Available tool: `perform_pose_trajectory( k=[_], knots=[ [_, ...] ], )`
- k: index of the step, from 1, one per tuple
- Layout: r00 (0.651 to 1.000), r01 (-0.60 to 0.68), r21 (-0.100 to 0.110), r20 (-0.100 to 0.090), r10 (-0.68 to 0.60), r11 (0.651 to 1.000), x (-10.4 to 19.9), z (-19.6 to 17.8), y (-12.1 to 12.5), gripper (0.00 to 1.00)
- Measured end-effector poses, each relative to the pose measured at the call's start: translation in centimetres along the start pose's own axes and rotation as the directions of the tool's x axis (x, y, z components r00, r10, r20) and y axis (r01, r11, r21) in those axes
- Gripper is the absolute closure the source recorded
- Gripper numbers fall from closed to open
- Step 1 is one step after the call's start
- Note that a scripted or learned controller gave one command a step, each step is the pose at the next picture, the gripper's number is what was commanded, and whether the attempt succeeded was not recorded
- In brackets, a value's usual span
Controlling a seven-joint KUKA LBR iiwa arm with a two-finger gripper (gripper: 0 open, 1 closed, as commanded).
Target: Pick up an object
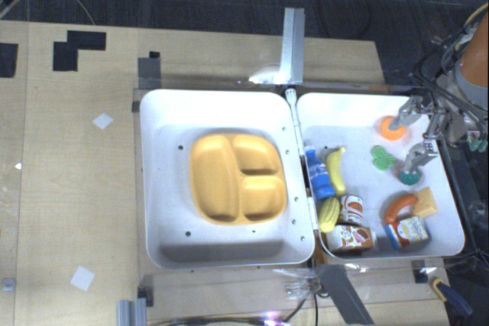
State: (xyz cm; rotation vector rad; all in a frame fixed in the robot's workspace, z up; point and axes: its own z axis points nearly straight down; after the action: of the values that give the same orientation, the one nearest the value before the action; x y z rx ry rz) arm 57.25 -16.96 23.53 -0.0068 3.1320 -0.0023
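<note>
My gripper [413, 137] hangs over the right part of the right bin [359, 104], with its two grey fingers spread apart and nothing between them. The upper finger [408, 114] ends beside an orange disc-shaped toy [393, 128]. Just under the lower finger [419, 155] lies a small teal piece [410, 178]. A green toy [380, 157] lies a little left of the gripper. The orange band of the arm [475, 57] shows at the right edge.
The right bin also holds a banana [335, 164], a blue bottle [318, 176], a second yellow fruit [328, 214], two small cans [351, 225], a red sausage [401, 204], a cheese wedge [426, 202] and a small carton [409, 231]. In the left bin [164, 164] lies a yellow divided tray [235, 178].
</note>
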Motion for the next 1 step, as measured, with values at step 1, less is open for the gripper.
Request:
perform_pose_trajectory(
  k=[1],
  knots=[
    [1.000, -0.008, 0.002, 0.009, 0.008, 1.000, 6.53, 13.66, 4.52, 0.00]
  ],
)
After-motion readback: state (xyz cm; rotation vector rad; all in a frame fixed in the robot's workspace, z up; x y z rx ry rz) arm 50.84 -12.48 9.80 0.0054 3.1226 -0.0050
